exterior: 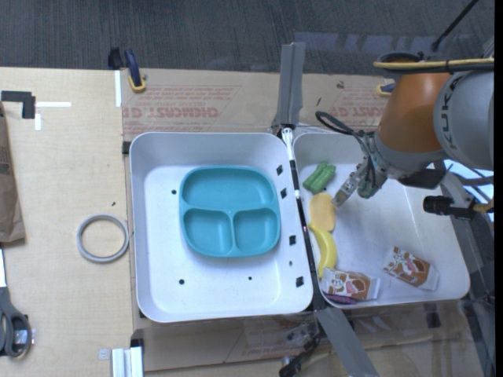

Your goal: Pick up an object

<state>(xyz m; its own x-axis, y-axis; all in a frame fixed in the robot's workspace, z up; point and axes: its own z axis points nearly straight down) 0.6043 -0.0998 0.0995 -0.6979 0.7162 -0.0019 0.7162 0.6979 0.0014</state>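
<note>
Yellow banana [323,234] lies in the right bin [448,285], just below the gripper [346,195]. How far the gripper is open cannot be told. It looks soft and light; grab its middle.

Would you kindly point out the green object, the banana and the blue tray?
green object [318,177]: camera view, its middle.
banana [325,250]: camera view, its curved body.
blue tray [204,191]: camera view, upper compartment floor.

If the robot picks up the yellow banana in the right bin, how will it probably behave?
The banana looks like a smooth toy, so it is probably stiff and light, and it may slip. Its curved shape could make it rock or turn when pushed. It lies against the bin wall, so a grasp there seems awkward.
</note>
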